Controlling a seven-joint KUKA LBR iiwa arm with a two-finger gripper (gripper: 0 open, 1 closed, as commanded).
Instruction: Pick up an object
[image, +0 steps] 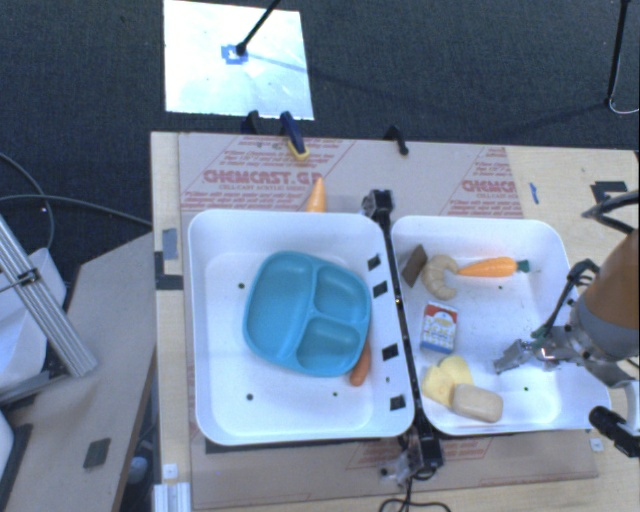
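The bench top, a board of pale printed cardboard (420, 165), carries two shallow white plastic bins side by side. The claw (520, 355) sits over the right-hand bin (545, 240), low toward its near right part, with the grey arm (610, 310) coming in behind it from the right edge. Whether its fingers are spread or closed I cannot tell from here; nothing shows between them.

Well off to the claw's left lies the left-hand bin (225, 400), holding a light blue divided plastic plate (305, 312) with a small orange carrot-like piece (360, 366) tucked against the plate's near right edge.

Closer in, a long orange toy carrot with a green tip (490, 267) lies beyond the claw, toward the far wall. Just left of that carrot is a round beige lump (438, 275), and a small brown block (413, 264) touches it. A little red and white carton (438, 328) lies to the claw's left. Nearer than that, a yellow wedge (445, 377) sits against a tan oval bar (476, 403), both near the claw's lower left.
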